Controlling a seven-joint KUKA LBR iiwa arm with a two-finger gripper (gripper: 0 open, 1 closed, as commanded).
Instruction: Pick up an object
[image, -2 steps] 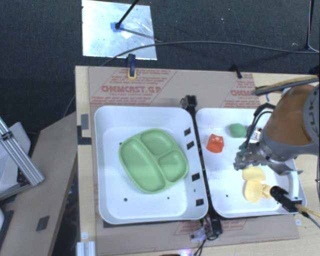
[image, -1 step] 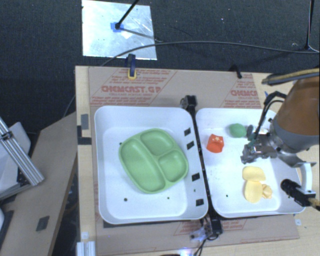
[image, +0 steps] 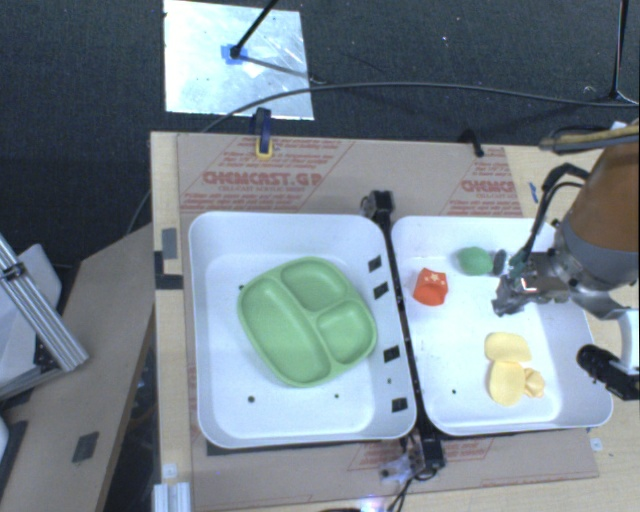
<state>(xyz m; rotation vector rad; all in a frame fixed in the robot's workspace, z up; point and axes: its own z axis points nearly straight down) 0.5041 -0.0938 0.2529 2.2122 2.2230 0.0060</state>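
Right bin (image: 470, 405): orange block (image: 430, 286), green piece (image: 475, 261), yellow pieces (image: 510, 368). Left bin (image: 215, 330): green divided plate (image: 305, 320). Hand (image: 512, 292) hovers between green and yellow pieces, grip state indiscernible. Risk: descending between items, closing on nothing.

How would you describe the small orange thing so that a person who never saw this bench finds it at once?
Look at the right bin of the two white ones. Near its left wall, toward the far end, lies the orange block. It alone is orange-red: the green lump sits farther right, and the yellow pieces lie nearer the front.
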